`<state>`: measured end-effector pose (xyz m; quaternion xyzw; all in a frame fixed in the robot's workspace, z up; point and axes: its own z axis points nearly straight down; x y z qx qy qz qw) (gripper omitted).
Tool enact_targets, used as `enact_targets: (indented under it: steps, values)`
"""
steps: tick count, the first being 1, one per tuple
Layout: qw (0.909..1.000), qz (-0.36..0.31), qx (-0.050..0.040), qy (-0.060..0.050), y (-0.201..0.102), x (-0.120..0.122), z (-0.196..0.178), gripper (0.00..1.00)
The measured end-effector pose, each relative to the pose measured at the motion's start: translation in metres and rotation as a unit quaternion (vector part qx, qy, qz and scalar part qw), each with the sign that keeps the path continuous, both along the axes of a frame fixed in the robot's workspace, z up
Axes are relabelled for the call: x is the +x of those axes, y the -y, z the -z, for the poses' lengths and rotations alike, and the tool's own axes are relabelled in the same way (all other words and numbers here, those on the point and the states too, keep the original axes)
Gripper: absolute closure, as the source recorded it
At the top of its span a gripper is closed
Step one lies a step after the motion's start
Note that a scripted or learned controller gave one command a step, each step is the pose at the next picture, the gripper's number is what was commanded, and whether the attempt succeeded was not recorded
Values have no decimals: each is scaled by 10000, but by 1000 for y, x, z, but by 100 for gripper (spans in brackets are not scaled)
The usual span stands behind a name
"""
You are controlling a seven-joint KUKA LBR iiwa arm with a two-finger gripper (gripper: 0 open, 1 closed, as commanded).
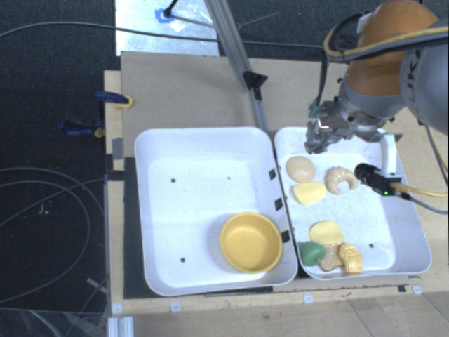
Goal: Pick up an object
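Observation:
My gripper [314,144] hangs over the far left corner of the right bin [407,248], just above and right of a pale egg-shaped piece [299,168]. Nothing shows between its fingers. In the same bin lie a tan croissant [340,179], a pale yellow block [309,193], a yellow slice [326,232], a green piece [311,252], a beige piece [329,258] and a yellow ridged piece [350,257].
The left bin [189,170] holds a yellow bowl [250,241] near its front right corner. A slanted metal pole [231,37] crosses behind the bins. The bins' shared rims meet at the middle, with black clips along them.

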<state>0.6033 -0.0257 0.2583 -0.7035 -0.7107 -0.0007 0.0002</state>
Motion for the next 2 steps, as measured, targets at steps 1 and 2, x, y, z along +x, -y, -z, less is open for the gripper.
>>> enact_targets:
  steps: [1, 2]
  values:
    - [10000, 1, 1, 3, -46, 0, 5, 100]
    - [10000, 2, 2, 2, -89, -5, 10, 100]
